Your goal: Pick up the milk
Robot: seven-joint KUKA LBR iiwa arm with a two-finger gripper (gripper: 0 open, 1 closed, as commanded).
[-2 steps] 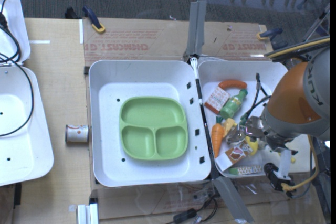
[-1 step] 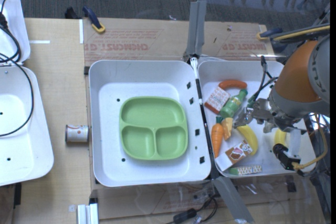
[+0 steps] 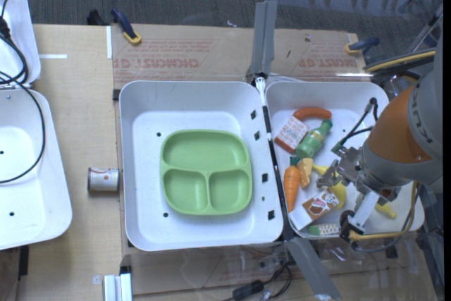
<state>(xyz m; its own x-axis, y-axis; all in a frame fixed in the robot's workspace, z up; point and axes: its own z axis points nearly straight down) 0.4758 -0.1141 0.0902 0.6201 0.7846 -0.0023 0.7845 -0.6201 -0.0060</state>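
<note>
**Arm low over the right bin, milk carton lying near its front edge**

The grey arm with the orange band (image 3: 398, 127) reaches in from the right and hangs over the right-hand shallow white bin (image 3: 366, 96). Its gripper (image 3: 347, 183) sits low among the toy food, just right of the yellow pieces; whether it is released or clenched cannot be told from this angle, and nothing can be seen held by it.

The milk, a small brown-and-white carton with a picture on its face (image 3: 321, 205), lies flat near the front of the right bin, just left of and below the gripper. Beside it to the left lies an orange plastic carrot (image 3: 291, 187), pointing toward the front. Above the carrot are small yellow toy pieces (image 3: 307, 171). Further back lies a green plastic bottle with a yellow cap (image 3: 312, 140), tilted, touching a red-and-white snack packet (image 3: 290, 133) on its left. An orange-red sausage (image 3: 312, 113) curves along behind them. A yellow banana-like piece (image 3: 385, 208) shows near the bin's right front corner, partly under the arm.

The left-hand white bin (image 3: 141, 102) holds a light green plastic plate with three compartments (image 3: 207, 171), lying flat in its middle. On the wooden tabletop (image 3: 77, 81), just left of that bin, a small silver can (image 3: 103, 180) lies on its side.
</note>
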